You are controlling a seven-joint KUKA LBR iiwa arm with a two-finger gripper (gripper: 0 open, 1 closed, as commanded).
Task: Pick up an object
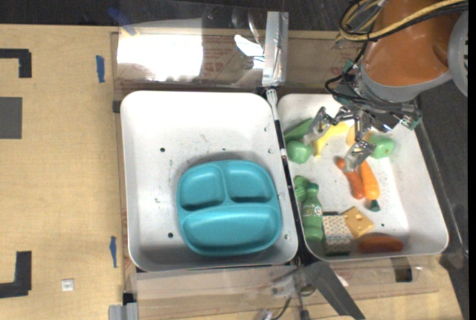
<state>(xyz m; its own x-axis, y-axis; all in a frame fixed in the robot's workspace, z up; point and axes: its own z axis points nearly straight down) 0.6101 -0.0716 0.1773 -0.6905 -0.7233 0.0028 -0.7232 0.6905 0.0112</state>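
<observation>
My gripper [341, 138] hangs over the back of the right bin [428, 196], open, with its metal fingers [320, 120] spread apart. A yellow toy piece [332, 136] lies in the gap between them, and I cannot tell whether the fingers touch it. A green toy vegetable [299, 141] lies just left of the gripper, and a small green piece [383, 146] just right of it. An orange carrot [365, 178] lies just in front of the right finger. The arm's orange band [401, 39] hides the bin's back right corner.
Nearer the front of the right bin lie a green bottle [309, 208], a tan cracker [358, 222], a checkered block [337, 235] and a red sausage [380, 242]. The left bin [149, 132] holds a teal divided plate [229, 205]. A clear plastic sheet [201, 50] lies behind the bins.
</observation>
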